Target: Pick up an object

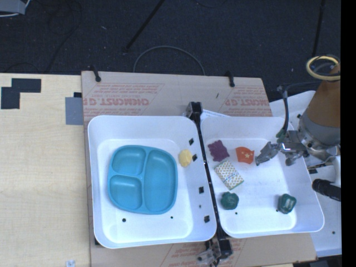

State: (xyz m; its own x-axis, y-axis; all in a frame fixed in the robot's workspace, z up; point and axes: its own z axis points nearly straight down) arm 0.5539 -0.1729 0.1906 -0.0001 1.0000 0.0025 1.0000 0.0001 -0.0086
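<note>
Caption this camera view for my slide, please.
Gripper hovers beside an orange toy in the right bin; blue tray fills the left.

Red printed lettering is seen on the cardboard sheet (167, 96) lying under the two bins. The print appears upside down from this view; at the far left side it reads roughly "CHEMCRST, G.P.", and the fragment "G.P." is repeated at the far right side. More red print is visible on the near edge of the cardboard, but it cannot be read. No other legible text is seen.
</note>
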